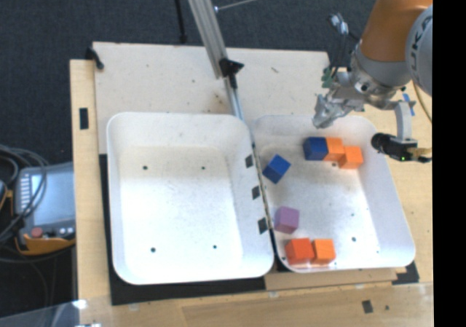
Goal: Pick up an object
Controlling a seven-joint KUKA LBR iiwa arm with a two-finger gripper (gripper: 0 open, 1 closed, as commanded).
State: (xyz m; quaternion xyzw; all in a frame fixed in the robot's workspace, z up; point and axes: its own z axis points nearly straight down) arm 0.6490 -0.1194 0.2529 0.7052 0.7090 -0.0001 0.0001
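Observation:
My gripper [325, 119] hangs over the back edge of the right bin [382, 194], just above and slightly right of a blue block [315, 148]. Two orange blocks [344, 152] lie against that blue block's right side. Nothing shows between the fingers. A second blue block [277, 168] rests near the bin's left wall. A purple block [287, 218] lies lower down, and a red-orange block [298, 250] with an orange block [323, 250] beside it sits at the front edge.
The left bin [182, 194] stands beside the right one, with a divider edge between them. A slanted metal rail [207, 23] rises from behind the bins. A small device with a screen [44, 202] is at the far left, off the bench.

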